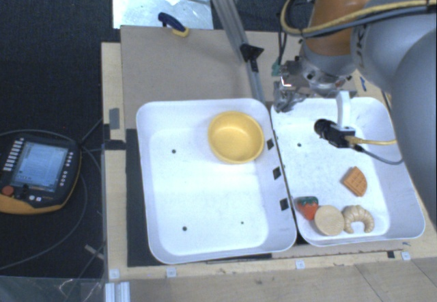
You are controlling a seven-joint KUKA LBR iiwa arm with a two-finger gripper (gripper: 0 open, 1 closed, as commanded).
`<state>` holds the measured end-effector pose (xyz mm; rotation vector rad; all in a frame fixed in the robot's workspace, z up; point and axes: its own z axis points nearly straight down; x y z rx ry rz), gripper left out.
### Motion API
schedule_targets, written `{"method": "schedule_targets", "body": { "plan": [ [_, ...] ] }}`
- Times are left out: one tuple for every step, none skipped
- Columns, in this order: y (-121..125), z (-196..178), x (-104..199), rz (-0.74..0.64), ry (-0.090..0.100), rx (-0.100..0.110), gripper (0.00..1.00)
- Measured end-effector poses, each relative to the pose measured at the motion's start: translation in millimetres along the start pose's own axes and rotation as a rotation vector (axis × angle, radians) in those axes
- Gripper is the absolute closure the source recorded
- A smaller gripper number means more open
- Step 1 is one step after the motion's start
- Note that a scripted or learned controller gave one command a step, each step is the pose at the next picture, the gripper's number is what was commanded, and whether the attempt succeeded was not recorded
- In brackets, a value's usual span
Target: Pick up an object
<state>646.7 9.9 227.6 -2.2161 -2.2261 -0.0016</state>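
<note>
The tool (288, 97) hangs at the right bin's (403, 225) far left corner (open or closed, I cannot tell). The cracker (354, 181) lies toward the bin's near right side.

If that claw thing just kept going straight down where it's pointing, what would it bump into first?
Probably the bare floor of the right bin near its top-left corner. The gripper hangs there, apart from the toys, though depth is hard to judge.
</note>
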Motion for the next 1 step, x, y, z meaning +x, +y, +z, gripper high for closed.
{"method": "schedule_targets", "body": {
  "plan": [
    [0.0,-3.0,60.4,-0.001,0.000,-0.001,1.00]
  ]
}}
